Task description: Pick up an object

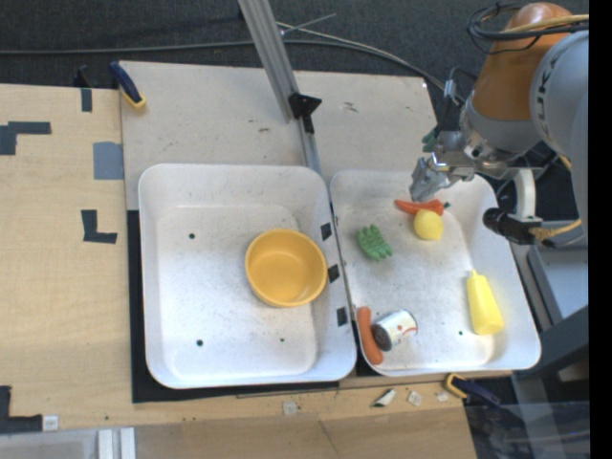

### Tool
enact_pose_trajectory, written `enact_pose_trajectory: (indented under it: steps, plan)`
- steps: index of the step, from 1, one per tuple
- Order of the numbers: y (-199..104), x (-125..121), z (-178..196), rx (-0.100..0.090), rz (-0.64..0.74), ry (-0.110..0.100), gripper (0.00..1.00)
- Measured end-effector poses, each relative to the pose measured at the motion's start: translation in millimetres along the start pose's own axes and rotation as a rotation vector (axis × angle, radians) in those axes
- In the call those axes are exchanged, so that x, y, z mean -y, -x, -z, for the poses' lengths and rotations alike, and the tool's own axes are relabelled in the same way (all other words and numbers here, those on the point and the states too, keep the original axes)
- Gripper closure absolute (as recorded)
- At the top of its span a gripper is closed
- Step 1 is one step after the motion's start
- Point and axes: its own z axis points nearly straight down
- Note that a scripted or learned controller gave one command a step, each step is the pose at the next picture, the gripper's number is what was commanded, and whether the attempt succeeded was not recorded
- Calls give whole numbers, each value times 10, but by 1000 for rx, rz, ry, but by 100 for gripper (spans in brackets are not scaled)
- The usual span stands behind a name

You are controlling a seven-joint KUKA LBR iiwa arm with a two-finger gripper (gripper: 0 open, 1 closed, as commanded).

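My gripper (426, 185) hangs over the far part of the right bin (507, 352), its tip just above a small orange-red carrot-like piece (419, 206). Right below that piece lies a yellow lemon-like ball (428, 225). A green ridged toy (375, 243) lies to their left. Along the bin's right side lies a yellow corn-like stick (483, 302). Near the front edge rest a small can (394, 329) and an orange carrot (369, 336). The left bin (172, 208) holds a yellow bowl (284, 267).
A slanted metal post (277, 55) rises behind the bins. Blue-and-yellow clamps sit at the bench's far left (127, 84) and by the front edge (469, 389). The arm's grey body and orange band (516, 75) stand over the right bin's far right corner.
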Motion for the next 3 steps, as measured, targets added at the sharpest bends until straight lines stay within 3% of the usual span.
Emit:
enact_pose_trajectory:
  steps: [3]
  plan:
    - [-1723, 234, 263, -2, 7, -7, 100]
